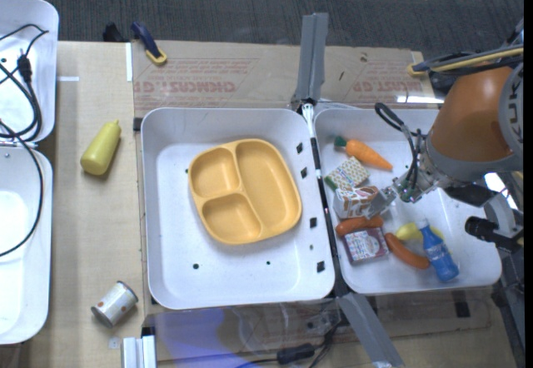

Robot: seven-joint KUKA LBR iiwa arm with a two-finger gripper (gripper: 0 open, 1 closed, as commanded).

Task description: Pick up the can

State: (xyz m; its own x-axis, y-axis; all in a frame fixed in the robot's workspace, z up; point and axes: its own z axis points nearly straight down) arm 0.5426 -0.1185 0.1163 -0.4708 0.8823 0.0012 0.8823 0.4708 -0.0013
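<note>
A small silver can (pixel 114 302) with a red mark lies on its side on the wooden bench, outside the bins, near the front left corner of the left bin (pixel 158 216). My gripper (pixel 390 198) is low inside the right bin (pixel 479 271), far to the right of the can. It hangs among the toys there, right beside a small patterned box (pixel 354 200). The grey arm with its orange band (pixel 470 121) reaches in from the right.
A yellow divided plate (pixel 244 190) lies in the left bin. The right bin holds a carrot (pixel 366 153), a checkered box (pixel 348 172), two sausages (pixel 406 251), a red card (pixel 364 246) and a blue bottle (pixel 437 252). A yellow mustard bottle (pixel 101 148) lies on the bench at left.
</note>
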